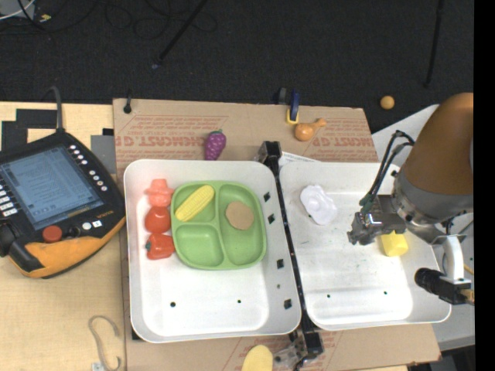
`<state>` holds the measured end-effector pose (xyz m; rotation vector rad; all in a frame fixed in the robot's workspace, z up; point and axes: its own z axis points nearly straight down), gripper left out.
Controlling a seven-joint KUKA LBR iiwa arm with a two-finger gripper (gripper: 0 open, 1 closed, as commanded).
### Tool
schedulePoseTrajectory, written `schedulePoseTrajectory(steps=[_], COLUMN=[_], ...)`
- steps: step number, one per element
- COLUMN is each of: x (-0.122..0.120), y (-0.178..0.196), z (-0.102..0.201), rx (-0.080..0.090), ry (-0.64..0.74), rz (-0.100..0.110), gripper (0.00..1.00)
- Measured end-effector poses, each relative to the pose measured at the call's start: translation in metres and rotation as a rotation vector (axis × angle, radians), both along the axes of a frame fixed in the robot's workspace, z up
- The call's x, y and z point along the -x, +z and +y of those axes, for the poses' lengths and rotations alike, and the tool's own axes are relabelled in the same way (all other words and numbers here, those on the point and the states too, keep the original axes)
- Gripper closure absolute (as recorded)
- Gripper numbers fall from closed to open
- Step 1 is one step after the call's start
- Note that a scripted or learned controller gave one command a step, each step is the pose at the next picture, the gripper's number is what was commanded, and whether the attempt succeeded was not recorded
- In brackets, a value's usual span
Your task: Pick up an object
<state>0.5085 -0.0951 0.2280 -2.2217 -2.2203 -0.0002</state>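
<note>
**Claw low in the right bin, beside a yellow block**

Claw hangs low over the right bin, and whether it is apart or together cannot be told from this slant. A yellow block lies just beside it, toward the arm; a white crumpled thing lies near on the other side. Nothing shows clamped.

The risk, as I judge it: the claw sits between the two things rather than over either, so a closing here could catch only air, or nudge the block against the bin wall. The green tray and its toy food sit in the left bin, well apart.
</note>
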Motion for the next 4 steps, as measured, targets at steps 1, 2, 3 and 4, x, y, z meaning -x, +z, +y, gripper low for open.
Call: schedulePoseTrajectory(steps=[1, 2, 3, 4], x=[0.007, 0.029, 0.027, 0.018], y=[0.003, 0.007, -0.012, -0.01], z=[0.059, 0.085, 0.089, 0.087], rx=[-0.003, -0.001, 0.0, 0.0], ry=[0.005, 0.002, 0.0, 0.001], rz=[0.003, 0.004, 0.006, 0.003], gripper=[1.0, 1.0, 1.0, 1.0])
